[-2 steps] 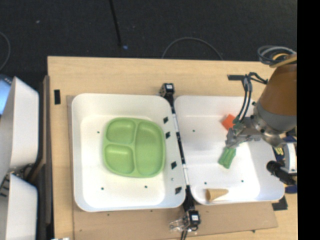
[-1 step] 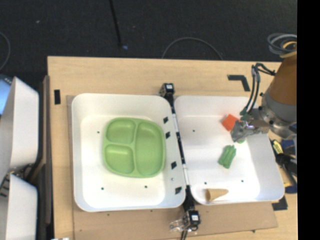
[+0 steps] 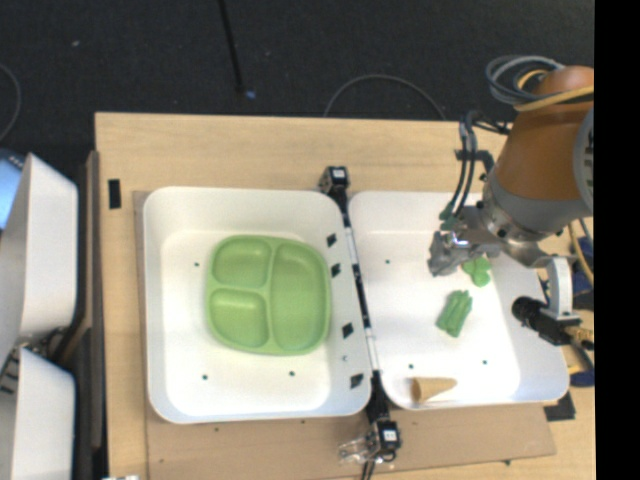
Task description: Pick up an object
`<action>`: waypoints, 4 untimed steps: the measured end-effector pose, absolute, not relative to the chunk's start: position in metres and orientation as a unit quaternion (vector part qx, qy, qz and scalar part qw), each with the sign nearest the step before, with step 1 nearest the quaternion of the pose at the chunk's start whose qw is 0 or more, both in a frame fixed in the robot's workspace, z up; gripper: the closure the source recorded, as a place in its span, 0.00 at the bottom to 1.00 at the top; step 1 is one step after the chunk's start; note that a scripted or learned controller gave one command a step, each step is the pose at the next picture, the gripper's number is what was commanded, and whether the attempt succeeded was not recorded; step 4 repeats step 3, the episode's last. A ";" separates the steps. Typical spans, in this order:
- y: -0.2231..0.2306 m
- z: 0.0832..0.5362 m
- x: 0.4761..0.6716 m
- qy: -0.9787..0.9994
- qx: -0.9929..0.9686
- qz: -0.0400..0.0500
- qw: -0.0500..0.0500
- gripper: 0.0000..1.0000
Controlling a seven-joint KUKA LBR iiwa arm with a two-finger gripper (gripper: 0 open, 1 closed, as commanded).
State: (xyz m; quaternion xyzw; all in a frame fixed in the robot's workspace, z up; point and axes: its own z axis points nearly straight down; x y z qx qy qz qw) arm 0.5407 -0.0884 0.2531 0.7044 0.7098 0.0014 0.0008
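Over the right bin [image 3: 400, 368], gripper [image 3: 455, 253] beside a green piece [image 3: 478, 273] (no writing legible).

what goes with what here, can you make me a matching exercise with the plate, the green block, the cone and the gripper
Things:
1. plate
2. green block
3. cone
4. gripper

Places:
A. near the front edge of the right bin
B. middle of the right bin
C. left bin
D. over the back of the right bin, by a small green piece

Pairs: 1-C, 2-B, 3-A, 4-D
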 end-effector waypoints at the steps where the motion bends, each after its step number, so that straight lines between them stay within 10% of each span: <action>1: -0.039 0.259 0.557 0.710 0.705 0.001 0.001 1.00; 4: 0.058 0.255 0.582 0.709 0.705 0.000 0.000 1.00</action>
